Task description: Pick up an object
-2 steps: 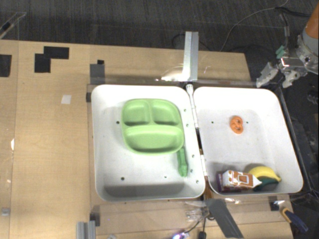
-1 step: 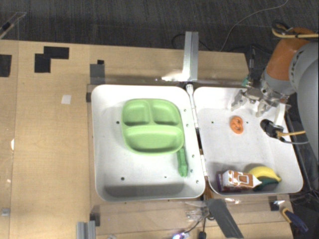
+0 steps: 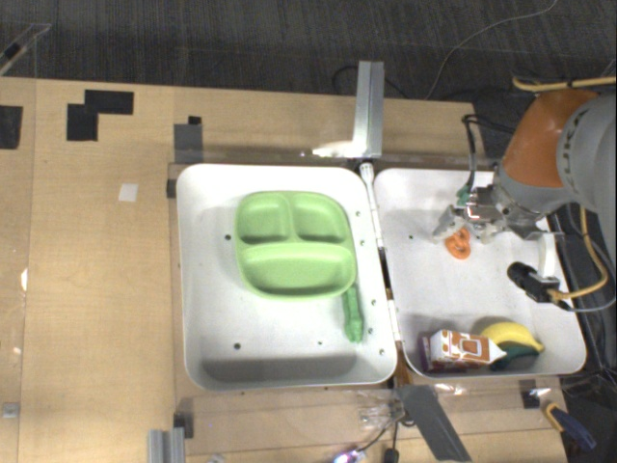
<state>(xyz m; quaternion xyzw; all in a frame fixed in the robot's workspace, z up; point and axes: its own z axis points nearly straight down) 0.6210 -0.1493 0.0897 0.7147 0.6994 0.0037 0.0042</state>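
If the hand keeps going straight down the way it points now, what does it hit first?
Most likely the small orange object, which lies just under the hand on the right bin floor. Depth is hard to judge from this slanted view.

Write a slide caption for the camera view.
Gripper poised above small orange object in right bin; green tray in left.

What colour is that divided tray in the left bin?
Light green; the divided tray shows clearly in the camera view.

- Even, bright overhead light fills the bench; the white bins [image 3: 289, 374] nearly wash out.
- A soft shadow pools inside the left bin's near wall, toward 6 o'clock.
- The picture is slightly soft throughout, grainy over the dark floor [image 3: 241, 17] at 12 o'clock.
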